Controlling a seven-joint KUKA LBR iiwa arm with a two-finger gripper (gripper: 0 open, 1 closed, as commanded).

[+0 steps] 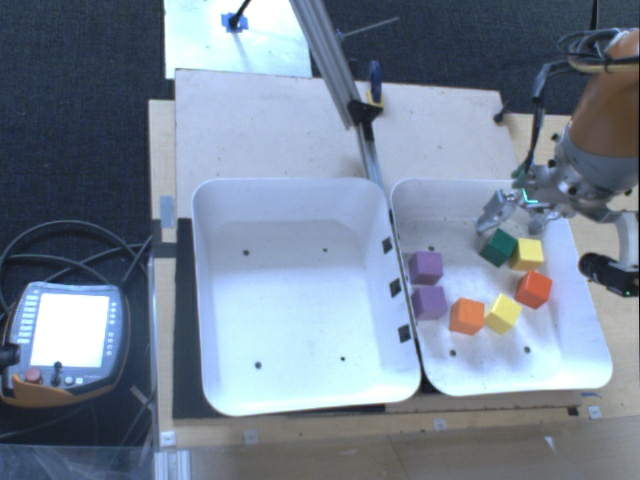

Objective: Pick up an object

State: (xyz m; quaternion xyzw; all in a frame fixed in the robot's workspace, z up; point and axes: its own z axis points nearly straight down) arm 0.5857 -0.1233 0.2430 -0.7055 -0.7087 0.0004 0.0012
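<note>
Claw over the right bin's blocks.
I see my gripper [512, 218] spread apart, gripping nothing, fingertips just above the green block [497, 248] beside a yellow one [528, 254].

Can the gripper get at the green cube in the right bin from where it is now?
Probably yes. The gripper hangs just above the green cube, with nothing between them. The yellow cube touching its right side could crowd the grasp.
</note>
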